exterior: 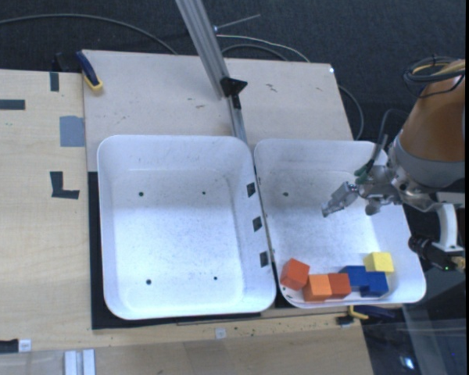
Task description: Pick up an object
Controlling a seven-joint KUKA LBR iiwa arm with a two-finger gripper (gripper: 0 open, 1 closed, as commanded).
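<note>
Tool above blocks

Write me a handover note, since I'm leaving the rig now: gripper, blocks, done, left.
Gripper: above the right bin, mid-bin, holding nothing visible.
Blocks: all along the right bin's near edge: red-orange block, orange block, red block, blue blocks, yellow block on the blue.
Done: nothing picked.
Left: descend onto a block, grasp, lift.

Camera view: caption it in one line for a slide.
Grey KUKA arm's gripper hovers in the right white bin, above orange, blue and yellow blocks clustered along its near wall.
</note>
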